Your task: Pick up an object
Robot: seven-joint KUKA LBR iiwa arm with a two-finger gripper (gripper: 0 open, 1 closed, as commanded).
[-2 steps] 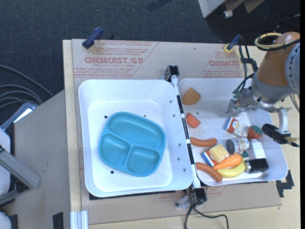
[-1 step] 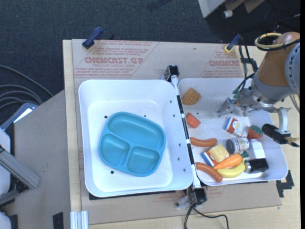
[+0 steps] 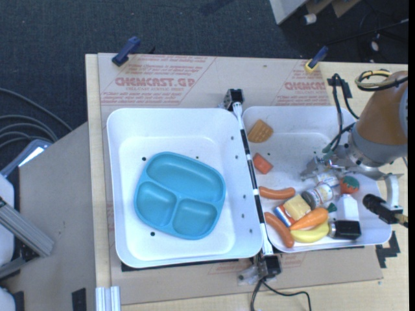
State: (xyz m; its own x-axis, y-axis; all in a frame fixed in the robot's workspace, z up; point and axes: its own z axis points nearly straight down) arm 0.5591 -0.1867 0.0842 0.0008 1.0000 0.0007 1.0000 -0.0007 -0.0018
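Observation:
The right bin [image 3: 292, 123] holds a heap of toy food along its near side. Two hot dogs [image 3: 277, 192] [image 3: 277, 229], a yellow cheese block [image 3: 297, 207], a carrot [image 3: 309, 219] and a banana [image 3: 308, 234] lie together. A small can [image 3: 322, 194] lies just below my gripper [image 3: 317, 168]. The gripper hangs low over the bin's middle right, above the can, and I see nothing clearly held in it. A waffle piece [image 3: 260, 131] and an orange-red chunk [image 3: 262, 164] lie apart at the bin's left.
A blue divided plate [image 3: 179, 195] lies in the left bin [image 3: 123, 173]. A white bottle [image 3: 350, 207], a black block [image 3: 347, 229] and a red-and-green piece [image 3: 350, 184] crowd the right bin's near right corner. The arm [image 3: 382, 125] covers the bin's right edge.

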